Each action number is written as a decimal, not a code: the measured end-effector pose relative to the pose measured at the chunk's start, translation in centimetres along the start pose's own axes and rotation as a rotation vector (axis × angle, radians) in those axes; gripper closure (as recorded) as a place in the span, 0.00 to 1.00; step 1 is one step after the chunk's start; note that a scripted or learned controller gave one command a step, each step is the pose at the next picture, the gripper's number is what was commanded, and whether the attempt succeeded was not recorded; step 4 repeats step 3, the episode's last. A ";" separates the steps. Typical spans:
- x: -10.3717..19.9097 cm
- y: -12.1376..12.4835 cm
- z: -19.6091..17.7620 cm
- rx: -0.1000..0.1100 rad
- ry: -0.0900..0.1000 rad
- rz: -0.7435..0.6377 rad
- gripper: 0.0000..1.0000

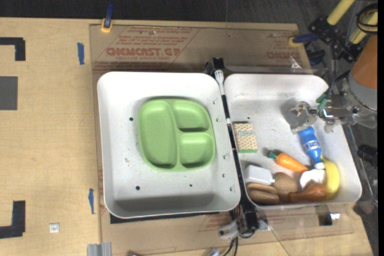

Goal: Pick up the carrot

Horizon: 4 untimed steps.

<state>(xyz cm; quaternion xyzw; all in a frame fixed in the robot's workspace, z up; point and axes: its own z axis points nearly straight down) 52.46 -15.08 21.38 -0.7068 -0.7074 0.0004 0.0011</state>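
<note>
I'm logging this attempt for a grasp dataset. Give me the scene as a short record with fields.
target: carrot, lying in the right bin among the pile at its near end
neighbours: blue bottle just right of it, banana beyond, white block to its left
end effector: over the right bin's far right part, apart from the carrot
left bin: holds a green divided plate
status: carrot not yet grasped
</note>
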 end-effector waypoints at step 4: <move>9.2 -0.4 -0.5 -0.008 0.000 -0.015 1.00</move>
